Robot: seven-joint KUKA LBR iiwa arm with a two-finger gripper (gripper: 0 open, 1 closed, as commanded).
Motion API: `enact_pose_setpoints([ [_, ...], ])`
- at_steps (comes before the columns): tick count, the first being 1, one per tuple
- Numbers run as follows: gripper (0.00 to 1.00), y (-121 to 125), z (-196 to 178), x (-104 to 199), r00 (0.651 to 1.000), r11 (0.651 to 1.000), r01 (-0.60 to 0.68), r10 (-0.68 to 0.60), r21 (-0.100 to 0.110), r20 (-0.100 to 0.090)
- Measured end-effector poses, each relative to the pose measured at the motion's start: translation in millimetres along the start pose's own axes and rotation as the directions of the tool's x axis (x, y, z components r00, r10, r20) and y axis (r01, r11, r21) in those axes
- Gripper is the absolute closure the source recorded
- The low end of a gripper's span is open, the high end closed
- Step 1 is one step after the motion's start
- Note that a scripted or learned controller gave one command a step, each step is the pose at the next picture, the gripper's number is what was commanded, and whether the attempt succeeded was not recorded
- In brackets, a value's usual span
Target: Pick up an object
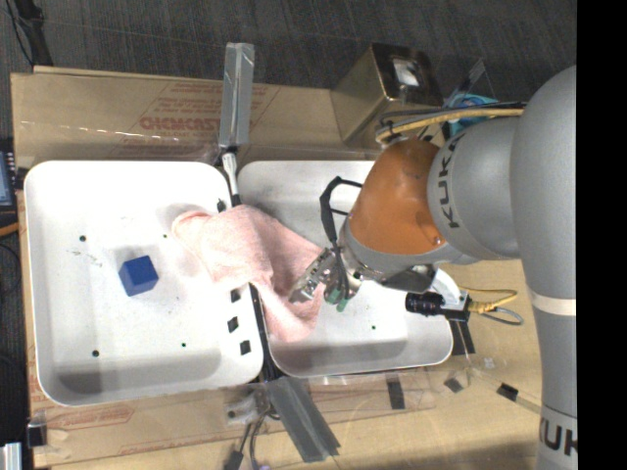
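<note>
Showing the approach step: the hand point(323, 284) was lowered at the pink cloth's point(250, 248) right edge; whether it was open could not be told. Closing on the cloth, draped across the divider, was judged next.

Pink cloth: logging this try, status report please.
Gripper low in right bin, at pink cloth edge. Cloth draped across divider between bins. Blue cube apart, left bin.

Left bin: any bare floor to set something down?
Yes. The left bin is bare along its near edge and far-left corner, around the blue cube. Crowded at the divider, where the pink cloth drapes over and the tool sits.
</note>
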State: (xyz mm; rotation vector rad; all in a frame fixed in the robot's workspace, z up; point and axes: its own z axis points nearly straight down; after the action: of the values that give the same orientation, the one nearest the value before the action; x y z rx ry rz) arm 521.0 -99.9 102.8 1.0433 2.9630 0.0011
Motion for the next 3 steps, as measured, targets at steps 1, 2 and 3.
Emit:
enact_pose_setpoints([
  [1, 0.0, 0, 0, 0, 1.0, 1.0, 0.0, 0.0, 0.0, 0.0],
  [2, 1.0, 1, -11, -1, 1.0, 1.0, 0.005, -0.005, -0.001, 0.002],
  [3, 0.0, 1, -11, -1, 1.0, 1.0, 0.005, -0.005, -0.001, 0.002],
])
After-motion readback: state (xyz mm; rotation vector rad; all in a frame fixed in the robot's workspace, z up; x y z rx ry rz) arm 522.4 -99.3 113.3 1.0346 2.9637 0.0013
